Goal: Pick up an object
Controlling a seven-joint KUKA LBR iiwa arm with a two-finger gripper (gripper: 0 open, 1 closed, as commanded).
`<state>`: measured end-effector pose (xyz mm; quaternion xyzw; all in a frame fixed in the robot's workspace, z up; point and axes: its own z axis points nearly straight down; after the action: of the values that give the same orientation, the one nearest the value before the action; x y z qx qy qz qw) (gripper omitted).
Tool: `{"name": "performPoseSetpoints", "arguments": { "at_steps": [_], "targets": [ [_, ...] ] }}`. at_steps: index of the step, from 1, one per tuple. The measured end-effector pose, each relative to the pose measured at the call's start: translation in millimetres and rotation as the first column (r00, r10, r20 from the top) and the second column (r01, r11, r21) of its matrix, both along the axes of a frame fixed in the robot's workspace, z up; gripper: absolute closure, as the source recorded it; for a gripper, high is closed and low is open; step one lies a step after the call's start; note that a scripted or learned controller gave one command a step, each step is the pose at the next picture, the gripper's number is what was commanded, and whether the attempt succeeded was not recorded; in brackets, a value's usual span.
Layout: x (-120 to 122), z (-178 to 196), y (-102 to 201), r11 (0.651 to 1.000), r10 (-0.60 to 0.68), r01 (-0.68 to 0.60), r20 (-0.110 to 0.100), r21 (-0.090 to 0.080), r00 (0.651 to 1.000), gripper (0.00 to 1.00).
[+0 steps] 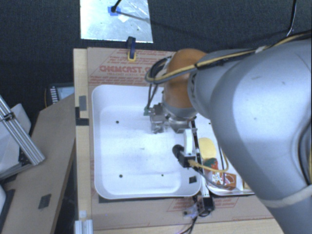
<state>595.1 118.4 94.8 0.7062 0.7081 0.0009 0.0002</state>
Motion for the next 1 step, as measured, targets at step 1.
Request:
{"name": "performPoseSetpoints", "arguments": {
  "at_steps": [1],
  "targets": [
    [0.7,10.5,-0.2,1.0,-0.001,0.001,0.001,0.0,1.0,1.0]
  ]
}}
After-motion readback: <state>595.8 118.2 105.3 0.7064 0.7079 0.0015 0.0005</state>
